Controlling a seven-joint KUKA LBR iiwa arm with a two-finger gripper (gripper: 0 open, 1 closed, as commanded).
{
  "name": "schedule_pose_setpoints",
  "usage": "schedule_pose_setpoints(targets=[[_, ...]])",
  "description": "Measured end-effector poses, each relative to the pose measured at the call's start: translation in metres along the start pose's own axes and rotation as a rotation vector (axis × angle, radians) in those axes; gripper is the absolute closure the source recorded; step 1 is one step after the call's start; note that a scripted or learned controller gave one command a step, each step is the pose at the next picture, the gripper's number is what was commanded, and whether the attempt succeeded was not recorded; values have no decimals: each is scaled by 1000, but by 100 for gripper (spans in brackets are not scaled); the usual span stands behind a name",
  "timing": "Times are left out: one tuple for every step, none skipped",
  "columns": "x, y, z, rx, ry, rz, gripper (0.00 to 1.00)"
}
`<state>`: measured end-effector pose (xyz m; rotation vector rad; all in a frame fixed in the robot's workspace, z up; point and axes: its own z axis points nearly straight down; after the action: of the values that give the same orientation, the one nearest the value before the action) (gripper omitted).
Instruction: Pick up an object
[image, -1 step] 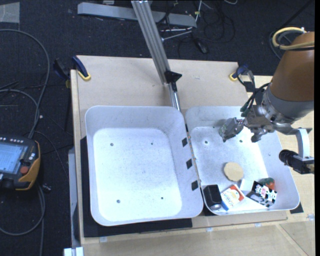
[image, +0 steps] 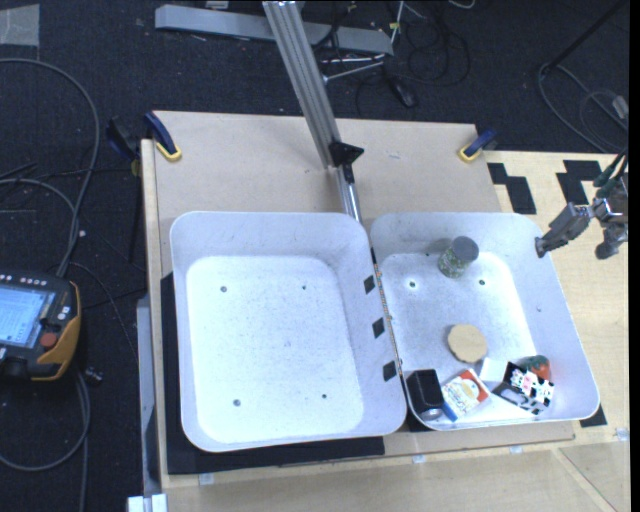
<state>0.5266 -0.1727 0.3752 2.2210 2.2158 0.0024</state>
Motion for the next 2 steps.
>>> schedule_pose_setpoints(targets=[[2, 0, -8, 4, 2, -3, 100], [-3, -9, -11, 4, 2, -3, 100]])
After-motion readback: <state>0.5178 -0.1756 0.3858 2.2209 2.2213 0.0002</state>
